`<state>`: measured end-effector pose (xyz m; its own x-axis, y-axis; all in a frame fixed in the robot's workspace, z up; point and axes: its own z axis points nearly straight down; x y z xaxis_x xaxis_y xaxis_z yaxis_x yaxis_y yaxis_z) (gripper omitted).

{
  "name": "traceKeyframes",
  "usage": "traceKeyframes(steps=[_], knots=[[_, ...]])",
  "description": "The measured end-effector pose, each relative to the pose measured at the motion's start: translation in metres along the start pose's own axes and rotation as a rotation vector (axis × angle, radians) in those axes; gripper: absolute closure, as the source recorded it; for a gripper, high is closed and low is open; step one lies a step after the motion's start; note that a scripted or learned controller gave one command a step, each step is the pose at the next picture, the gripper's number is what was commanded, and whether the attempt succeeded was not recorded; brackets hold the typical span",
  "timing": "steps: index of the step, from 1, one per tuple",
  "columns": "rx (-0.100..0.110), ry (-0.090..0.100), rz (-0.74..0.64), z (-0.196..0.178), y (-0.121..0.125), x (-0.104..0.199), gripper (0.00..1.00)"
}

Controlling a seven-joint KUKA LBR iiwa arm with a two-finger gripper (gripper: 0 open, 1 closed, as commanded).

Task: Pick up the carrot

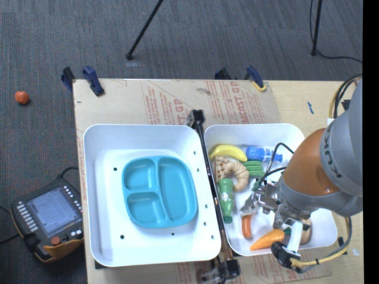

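In the camera view, two white bins are seen side by side on a bench covered with printed cardboard; the left bin [100, 158] holds a blue divided tray [160, 191], and the right bin [290, 129] holds a heap of toy food. The arm [334, 164], grey with its orange band, is seen reaching in from the right edge of the frame, and the gripper [269, 209] is lowered over the lower right part of the right bin. Whether the gripper is open or closed cannot be told, since its tip is hidden among cables and the wrist housing. The carrot [267, 239] is found lying on the floor of the right bin near its lower wall, pointed toward the lower left, just below the gripper and close beside it; contact between the two cannot be judged. A smaller orange-red piece [246, 226] lies just left of the carrot. Toward the bin's upper left, a banana [228, 152], a green bottle [226, 198] and a tan pastry-like item [233, 171] are grouped. At the lower left of the frame, a teach pendant [47, 218] rests on the carpet, and a small orange ball [22, 97] lies at the left edge.
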<state>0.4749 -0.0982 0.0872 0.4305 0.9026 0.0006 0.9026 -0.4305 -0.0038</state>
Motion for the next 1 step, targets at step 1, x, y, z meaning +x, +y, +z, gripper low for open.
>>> traceKeyframes(steps=[1], knots=[[0.001, 0.0, -0.263, 0.0001, -0.0024, 0.0055, 0.0]])
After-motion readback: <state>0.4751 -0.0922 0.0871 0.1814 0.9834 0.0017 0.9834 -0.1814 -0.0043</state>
